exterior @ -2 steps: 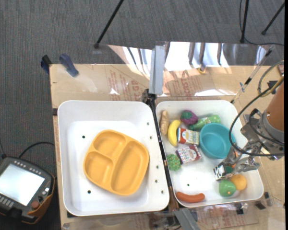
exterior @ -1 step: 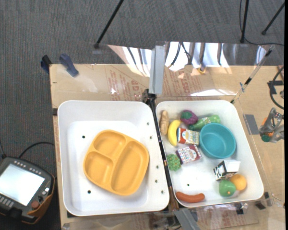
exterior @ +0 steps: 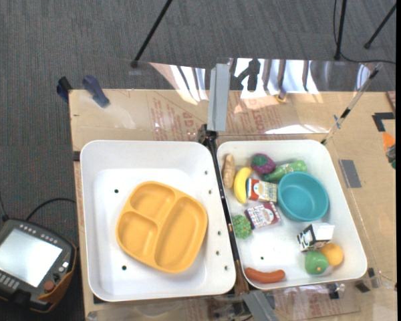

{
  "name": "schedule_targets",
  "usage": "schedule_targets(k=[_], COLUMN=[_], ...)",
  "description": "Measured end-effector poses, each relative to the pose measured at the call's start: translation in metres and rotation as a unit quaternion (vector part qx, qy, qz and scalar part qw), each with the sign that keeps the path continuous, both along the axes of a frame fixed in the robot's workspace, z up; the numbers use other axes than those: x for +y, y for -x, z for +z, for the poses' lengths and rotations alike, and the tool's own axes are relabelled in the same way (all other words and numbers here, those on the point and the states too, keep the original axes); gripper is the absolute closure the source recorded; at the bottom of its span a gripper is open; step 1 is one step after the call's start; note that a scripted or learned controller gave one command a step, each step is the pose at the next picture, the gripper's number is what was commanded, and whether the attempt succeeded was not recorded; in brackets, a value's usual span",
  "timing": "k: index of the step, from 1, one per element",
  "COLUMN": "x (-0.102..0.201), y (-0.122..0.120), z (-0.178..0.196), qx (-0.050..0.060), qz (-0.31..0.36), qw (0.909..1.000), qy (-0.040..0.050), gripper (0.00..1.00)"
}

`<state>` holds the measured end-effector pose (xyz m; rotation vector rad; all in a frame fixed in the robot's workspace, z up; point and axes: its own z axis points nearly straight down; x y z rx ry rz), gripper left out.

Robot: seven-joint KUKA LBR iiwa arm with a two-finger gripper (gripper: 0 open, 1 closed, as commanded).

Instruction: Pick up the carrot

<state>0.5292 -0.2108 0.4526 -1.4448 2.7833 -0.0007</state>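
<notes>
Yellow tray, teal bowl, white bins, yellow banana, red sausage.

Dark grey ribbed carpet fills the upper frame and runs down the left edge. Thin black stand legs cross it at upper centre and upper right. A brown cardboard-covered bench top spans the middle, with a clear panel along its far edge catching bright reflections. A blue clamp sits at the bench's upper left corner. A handheld control pendant with a pale screen lies on the carpet at lower left, trailing a black cable.
</notes>
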Motion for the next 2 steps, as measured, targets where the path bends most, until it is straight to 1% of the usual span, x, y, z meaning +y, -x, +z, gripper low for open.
schedule_targets(k=[1,2], x=[0.009,0.082], y=[0.025,0.022], z=[-0.242,-0.232], qx=[0.008,0.003], qz=[0.047,0.090], qw=[0.9989,0.9959], qy=[-0.0037,-0.0014], gripper=[1.00,1.00])
